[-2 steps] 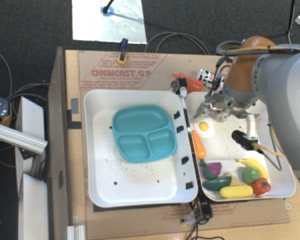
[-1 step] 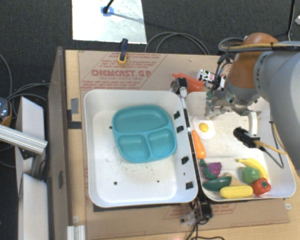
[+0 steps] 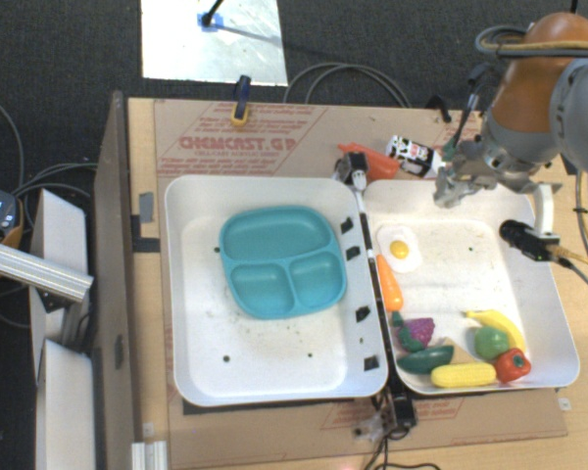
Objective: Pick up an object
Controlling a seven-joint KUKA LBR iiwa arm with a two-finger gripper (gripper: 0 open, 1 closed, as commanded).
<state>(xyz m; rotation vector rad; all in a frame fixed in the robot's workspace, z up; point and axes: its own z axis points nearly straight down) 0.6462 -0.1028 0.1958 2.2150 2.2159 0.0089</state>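
Tool (image 3: 453, 190) blurred over right bin (image 3: 441, 221); its tip hard to make out

The right bin (image 3: 529, 292) has a big bare patch in its middle. A fried egg (image 3: 399, 249) and a carrot (image 3: 389, 282) lie along its left wall. Toys crowd the near end: banana (image 3: 494, 322), corn (image 3: 461, 374), tomato (image 3: 513, 363), a green one (image 3: 426, 357). The gripper (image 3: 455, 190) hangs over the far edge. In the left bin (image 3: 191, 292) a blue tray (image 3: 279, 260) takes up the middle, maybe lying flat.
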